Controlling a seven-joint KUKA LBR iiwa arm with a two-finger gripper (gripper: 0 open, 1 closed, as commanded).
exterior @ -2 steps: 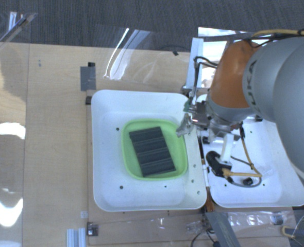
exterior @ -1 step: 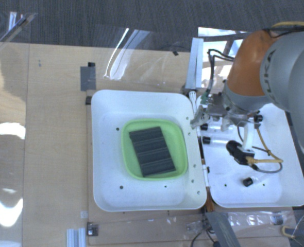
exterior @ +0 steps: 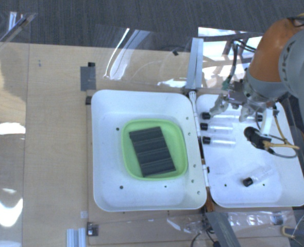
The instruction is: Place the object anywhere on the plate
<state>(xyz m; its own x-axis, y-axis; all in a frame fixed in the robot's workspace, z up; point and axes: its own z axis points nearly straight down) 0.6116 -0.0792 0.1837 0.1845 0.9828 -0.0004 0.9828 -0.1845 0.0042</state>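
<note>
Nearest in the right bin [exterior: 291, 189] lies a small clear vial with a black cap [exterior: 248, 180]. In the left bin [exterior: 105, 189], the dark ribbed block [exterior: 152, 151] lies flat on the green plate [exterior: 180, 138], so I judge the placing done. Farther back, my gripper [exterior: 229, 108] hangs over the right bin, fingers spread and pinching nothing. Next I need only lift clear.

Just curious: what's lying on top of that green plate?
A dark ribbed block lies on the green plate, covering its middle. Whatever is beneath the block is hidden.
</note>
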